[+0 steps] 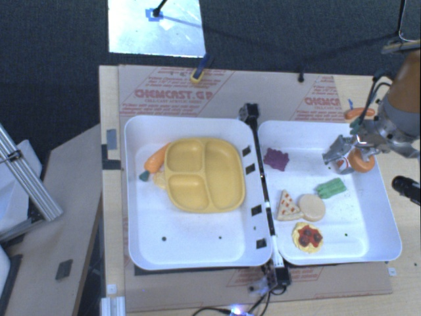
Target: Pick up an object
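Because the arm reaches in from the right, we find the end effector (342,151) hanging over the upper right part of the right bin (378,242), and we cannot tell whether it is released or clenched. An orange round piece (362,161) sits just beside it, partly hidden by the wrist. A green piece (330,188) lies near, below it, its long axis running left to right. The purple piece (276,158) sits further left. In the left bin (141,242), a carrot (156,158) is tucked partly under the yellow tray (200,174).
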`<state>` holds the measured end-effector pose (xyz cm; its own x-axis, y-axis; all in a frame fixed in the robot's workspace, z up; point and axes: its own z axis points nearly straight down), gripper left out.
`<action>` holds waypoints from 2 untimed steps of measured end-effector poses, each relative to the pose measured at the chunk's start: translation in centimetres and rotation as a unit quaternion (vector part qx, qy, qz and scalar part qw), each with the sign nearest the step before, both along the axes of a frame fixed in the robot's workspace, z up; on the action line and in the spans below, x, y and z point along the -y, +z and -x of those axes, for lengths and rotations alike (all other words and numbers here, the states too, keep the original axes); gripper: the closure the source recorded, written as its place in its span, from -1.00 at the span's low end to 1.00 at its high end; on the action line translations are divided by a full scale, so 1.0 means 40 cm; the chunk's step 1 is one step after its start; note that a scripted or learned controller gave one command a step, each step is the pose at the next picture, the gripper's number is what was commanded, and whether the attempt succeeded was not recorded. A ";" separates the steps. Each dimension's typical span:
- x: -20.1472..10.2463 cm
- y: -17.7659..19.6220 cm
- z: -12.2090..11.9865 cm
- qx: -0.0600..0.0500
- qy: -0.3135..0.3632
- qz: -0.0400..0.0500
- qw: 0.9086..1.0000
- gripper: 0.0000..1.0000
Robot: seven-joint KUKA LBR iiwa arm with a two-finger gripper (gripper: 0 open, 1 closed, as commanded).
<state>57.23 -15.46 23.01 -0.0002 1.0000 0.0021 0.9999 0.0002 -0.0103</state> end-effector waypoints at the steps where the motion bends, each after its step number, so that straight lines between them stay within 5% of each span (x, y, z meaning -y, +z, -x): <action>1: -0.001 0.016 -0.006 0.006 0.001 0.001 1.000 -1.00; 2: 0.008 -0.090 -0.003 0.004 0.000 0.001 1.000 -1.00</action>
